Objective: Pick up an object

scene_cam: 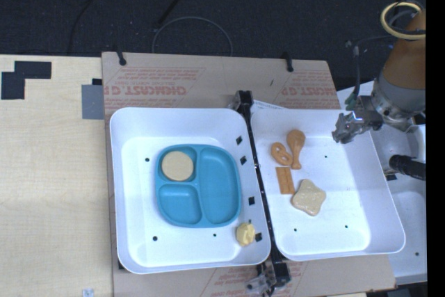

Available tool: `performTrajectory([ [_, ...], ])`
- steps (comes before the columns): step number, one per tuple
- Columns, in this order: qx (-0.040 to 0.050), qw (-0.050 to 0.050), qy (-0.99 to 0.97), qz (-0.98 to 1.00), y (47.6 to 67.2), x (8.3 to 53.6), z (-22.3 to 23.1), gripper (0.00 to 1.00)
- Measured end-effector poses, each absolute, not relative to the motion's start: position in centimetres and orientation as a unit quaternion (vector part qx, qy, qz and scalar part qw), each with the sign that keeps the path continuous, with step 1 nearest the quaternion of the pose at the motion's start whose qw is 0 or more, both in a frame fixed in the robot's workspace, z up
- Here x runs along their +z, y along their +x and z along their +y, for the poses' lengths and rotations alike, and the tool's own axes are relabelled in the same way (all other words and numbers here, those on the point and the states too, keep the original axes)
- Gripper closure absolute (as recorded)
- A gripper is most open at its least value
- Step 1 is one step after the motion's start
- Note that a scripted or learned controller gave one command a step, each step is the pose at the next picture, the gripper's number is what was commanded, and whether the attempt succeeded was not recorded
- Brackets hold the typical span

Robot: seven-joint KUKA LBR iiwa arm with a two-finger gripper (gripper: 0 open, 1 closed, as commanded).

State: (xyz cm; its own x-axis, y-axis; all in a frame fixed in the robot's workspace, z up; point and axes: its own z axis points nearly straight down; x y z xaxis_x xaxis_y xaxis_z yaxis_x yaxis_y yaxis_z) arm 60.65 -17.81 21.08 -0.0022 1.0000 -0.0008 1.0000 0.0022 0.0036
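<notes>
Objects: toast-shaped piece (309,197) and orange bits lie in right bin (361,233).
Gripper (345,127): above that bin's far-right rim, finger state unclear, arm cut off.

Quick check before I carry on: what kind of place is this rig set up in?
Most likely a robotics lab bench, not a kitchen: two white bins sit on a cardboard sheet, the food pieces look like toys, and loose cables trail over the dark floor behind.

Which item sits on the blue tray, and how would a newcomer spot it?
Start at the left bin, which holds a blue tray. In the tray's upper-left compartment lies a cracker. It is round, flat and tan, unlike the lumpy yellow piece outside the tray.
</notes>
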Motion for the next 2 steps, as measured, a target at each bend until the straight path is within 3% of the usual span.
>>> performTrajectory([
  [1,0.0009,0.002,0.706,0.708,60.7,26.4,-17.9,1.00],
  [2,-0.0006,-0.002,0.706,0.709,59.3,25.6,-11.8,1.00],
])
